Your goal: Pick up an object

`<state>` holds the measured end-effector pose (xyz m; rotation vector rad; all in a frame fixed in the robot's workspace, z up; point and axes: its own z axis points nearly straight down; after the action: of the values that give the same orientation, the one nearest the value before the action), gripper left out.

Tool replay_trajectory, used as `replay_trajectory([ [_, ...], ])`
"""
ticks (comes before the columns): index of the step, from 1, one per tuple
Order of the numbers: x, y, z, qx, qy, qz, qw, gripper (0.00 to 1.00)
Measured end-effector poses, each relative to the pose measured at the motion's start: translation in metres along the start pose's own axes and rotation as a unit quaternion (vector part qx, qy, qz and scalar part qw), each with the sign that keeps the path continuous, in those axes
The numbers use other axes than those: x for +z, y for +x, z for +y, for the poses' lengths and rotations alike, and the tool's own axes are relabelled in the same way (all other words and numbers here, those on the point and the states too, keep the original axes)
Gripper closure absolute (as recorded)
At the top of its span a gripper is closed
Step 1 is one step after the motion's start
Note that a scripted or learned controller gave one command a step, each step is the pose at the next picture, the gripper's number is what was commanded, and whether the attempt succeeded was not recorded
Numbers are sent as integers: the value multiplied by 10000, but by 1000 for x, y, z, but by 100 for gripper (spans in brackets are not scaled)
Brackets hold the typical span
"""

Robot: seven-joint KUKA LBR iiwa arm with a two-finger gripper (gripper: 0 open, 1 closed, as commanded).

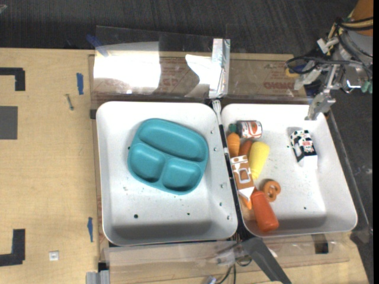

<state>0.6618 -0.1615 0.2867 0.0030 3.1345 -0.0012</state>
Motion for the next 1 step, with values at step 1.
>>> replay_trajectory([
  [1, 125, 65, -63, 1254, -1, 51, 9921, 0],
])
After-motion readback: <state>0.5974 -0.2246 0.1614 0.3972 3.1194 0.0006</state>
